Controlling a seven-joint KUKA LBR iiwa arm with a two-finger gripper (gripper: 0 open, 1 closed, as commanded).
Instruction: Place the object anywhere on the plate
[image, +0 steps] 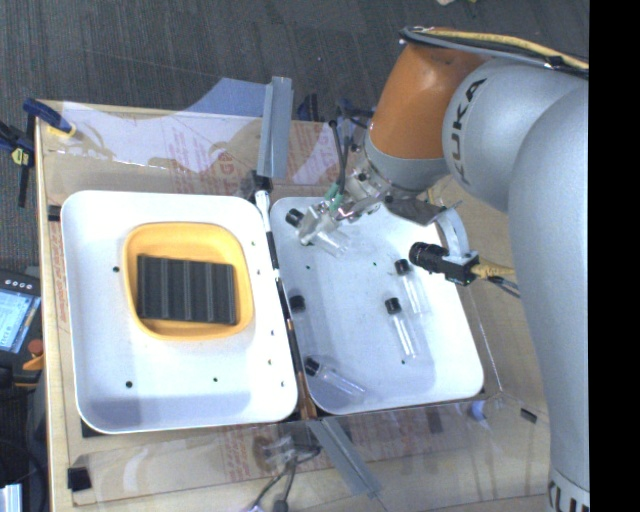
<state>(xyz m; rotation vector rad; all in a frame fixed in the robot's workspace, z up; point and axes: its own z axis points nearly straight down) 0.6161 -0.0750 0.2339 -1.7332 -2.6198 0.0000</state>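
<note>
A yellow plate (186, 239) with a dark ridged centre lies in the left bin (100, 380). Three clear tubes with black caps lie in the right bin (450, 375): one (412, 293) at centre right, one (402, 330) just below it, and one (338, 380) near the front left corner. My gripper (322, 226) hangs low over the back left corner of the right bin, well away from all three tubes. The wrist and its fittings hide what lies under the gripper.
A small black cap (296, 302) sits by the right bin's left wall. A black cylinder with a cable (436, 260) juts from the wrist over the bin's right side. The big grey arm (520, 150) covers the right of the bench.
</note>
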